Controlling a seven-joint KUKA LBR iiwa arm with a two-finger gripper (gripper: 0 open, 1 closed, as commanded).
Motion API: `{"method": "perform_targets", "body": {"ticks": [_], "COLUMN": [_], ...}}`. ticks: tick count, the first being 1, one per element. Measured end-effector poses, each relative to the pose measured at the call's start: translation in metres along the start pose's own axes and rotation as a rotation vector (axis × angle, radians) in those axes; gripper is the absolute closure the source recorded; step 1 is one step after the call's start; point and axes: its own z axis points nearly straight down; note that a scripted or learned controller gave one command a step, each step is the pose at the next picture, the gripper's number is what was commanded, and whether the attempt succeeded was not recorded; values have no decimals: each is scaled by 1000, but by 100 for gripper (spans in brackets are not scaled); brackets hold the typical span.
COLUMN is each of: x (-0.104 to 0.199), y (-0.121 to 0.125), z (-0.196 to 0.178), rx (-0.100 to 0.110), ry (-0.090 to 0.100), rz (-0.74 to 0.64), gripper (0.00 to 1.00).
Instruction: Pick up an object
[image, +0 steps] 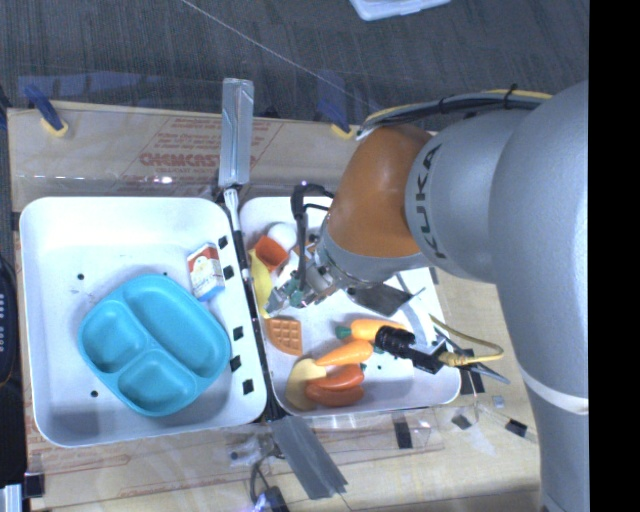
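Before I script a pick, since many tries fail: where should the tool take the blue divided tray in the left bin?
Probably the blue divided tray's raised outer rim, from above at its upper left edge. It lies flat, too wide to span, and that edge has bare bin floor beside it.

Dark grey carpet floor (120, 40) beyond bench; pale wooden benchtop (130, 150) with red printed lettering.

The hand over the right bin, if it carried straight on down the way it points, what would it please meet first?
Probably the yellow banana by the divider, just below the hand; the waffle lies close by, and depth is hard to judge from this view.
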Motion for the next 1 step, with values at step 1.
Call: {"method": "perform_targets", "body": {"ticks": [1], "x": [-35], "y": [-34], "z": [-19], "rx": [3], "ry": [-2], "rz": [-185], "gripper": [100]}}
